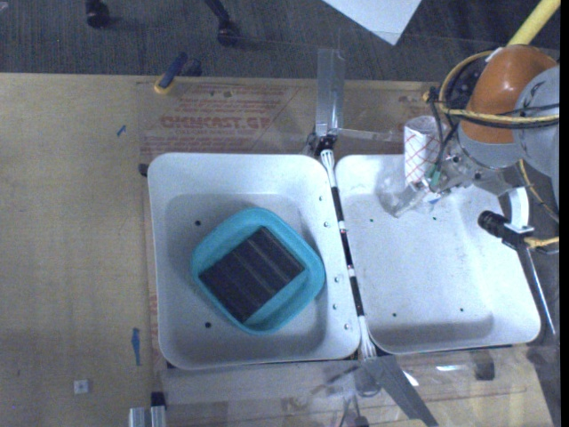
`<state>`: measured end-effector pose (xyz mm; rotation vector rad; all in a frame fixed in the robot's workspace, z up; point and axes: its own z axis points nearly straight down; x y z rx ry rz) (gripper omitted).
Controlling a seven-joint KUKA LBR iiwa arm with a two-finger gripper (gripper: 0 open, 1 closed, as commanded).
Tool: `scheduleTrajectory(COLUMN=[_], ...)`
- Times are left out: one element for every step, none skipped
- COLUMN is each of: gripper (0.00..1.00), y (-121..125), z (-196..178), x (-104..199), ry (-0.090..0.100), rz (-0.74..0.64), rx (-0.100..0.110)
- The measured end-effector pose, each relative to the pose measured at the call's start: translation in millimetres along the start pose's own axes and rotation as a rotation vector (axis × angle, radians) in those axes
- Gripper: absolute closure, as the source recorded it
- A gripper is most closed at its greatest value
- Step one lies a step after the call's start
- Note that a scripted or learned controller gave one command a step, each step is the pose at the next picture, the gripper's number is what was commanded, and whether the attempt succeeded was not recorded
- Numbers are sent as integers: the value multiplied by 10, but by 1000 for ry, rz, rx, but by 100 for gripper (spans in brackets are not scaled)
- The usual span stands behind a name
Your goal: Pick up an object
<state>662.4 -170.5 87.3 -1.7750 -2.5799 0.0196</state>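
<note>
Left bin [169, 265]: shallow white, with teal square plastic container [258, 269] resting inside, well apart from gripper.
Right bin [444, 314]: shallow white.
Gripper [404, 194]: above right bin's far edge; finger state unclear.

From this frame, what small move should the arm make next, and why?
Probably lift a little and check the grip. The pincer sits at the right bin's back edge, beside a white cup with red marks and something clear; a hold on either is not evident.
</note>
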Motion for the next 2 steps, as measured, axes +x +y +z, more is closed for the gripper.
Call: scheduleTrajectory(gripper=[0,0], y=[42,99], z=[-480,-25], x=[-19,242], ry=[-6,-8], rz=[-95,-264], rx=[-19,0])
